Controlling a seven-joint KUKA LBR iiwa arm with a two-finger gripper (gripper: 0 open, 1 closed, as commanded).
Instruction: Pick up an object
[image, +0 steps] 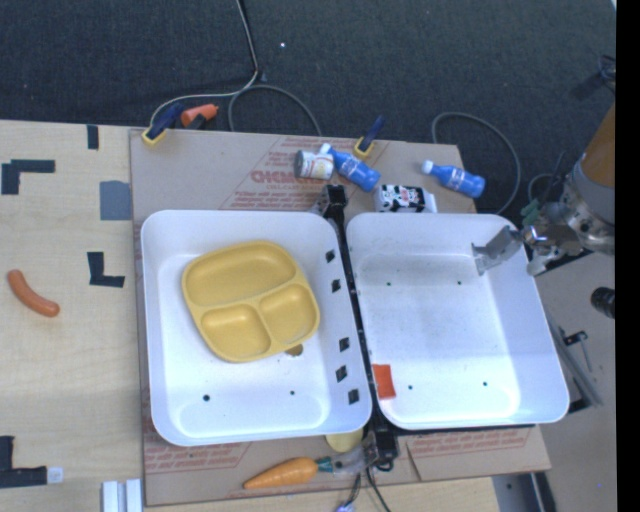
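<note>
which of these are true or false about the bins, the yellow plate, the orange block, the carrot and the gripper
1. The yellow divided plate lies in the left bin. True.
2. The small orange block lies in the left bin. False: it is in the right bin, near its left wall.
3. The gripper hangs at the right bin's upper right rim. True.
4. The gripper holds the plate. False: the plate lies far from it in the other bin.
5. The toy carrot lies inside the right bin. False: it lies on the bench in front of the bins.
</note>
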